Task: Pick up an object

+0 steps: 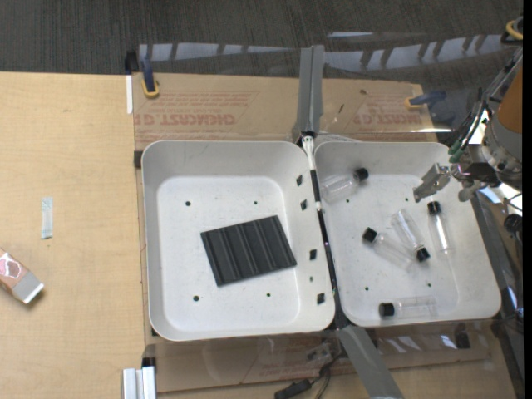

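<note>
Several clear vials with black caps lie in the right bin [357, 302]. One vial [341, 186] rests at the bin's far left, two vials [387, 245] [409, 231] lie crossed near the middle, another vial [439, 229] lies toward the right, and one vial [411, 307] sits by the front wall. A black ribbed mat [248, 248] lies flat in the left bin [166, 306]. My gripper [446, 188] hangs over the right bin's far right part, just above the right-hand vial's cap. Its fingers [427, 183] are spread open with nothing between them.
Brown cardboard [216, 110] lies behind the bins, with clamps at its far corners. On the wooden bench at the left lie a small grey strip [46, 218] and a pink-and-white block [17, 278]. A metal divider [310, 90] runs between the bins.
</note>
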`<state>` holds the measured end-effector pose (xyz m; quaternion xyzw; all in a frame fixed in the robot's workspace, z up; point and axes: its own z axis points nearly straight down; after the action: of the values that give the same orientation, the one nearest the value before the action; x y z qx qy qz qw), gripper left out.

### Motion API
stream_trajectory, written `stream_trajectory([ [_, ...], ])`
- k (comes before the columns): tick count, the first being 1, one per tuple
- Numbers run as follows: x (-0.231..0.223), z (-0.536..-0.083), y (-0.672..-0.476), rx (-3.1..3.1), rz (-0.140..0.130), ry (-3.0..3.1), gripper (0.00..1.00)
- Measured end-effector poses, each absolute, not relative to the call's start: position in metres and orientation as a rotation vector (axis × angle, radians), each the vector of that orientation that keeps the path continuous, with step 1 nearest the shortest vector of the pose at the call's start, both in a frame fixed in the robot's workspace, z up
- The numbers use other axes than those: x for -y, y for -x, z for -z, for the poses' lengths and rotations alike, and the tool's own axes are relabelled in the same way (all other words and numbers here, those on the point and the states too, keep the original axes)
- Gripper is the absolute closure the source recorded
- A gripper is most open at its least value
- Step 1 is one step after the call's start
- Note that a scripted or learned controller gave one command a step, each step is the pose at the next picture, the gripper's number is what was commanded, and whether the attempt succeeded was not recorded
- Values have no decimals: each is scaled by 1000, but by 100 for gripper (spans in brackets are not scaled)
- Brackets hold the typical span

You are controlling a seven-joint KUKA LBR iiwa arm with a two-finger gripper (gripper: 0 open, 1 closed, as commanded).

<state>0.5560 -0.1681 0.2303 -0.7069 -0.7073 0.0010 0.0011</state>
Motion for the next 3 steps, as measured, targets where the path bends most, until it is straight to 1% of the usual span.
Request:
stream_trajectory([
  [1, 134, -137, -570, 2270, -4, 2167, 0],
  [2, 110, -105, -568, 2307, 20, 2163, 0],
  [3, 120, -91, -526, 2380, -1, 2049, 0],
])
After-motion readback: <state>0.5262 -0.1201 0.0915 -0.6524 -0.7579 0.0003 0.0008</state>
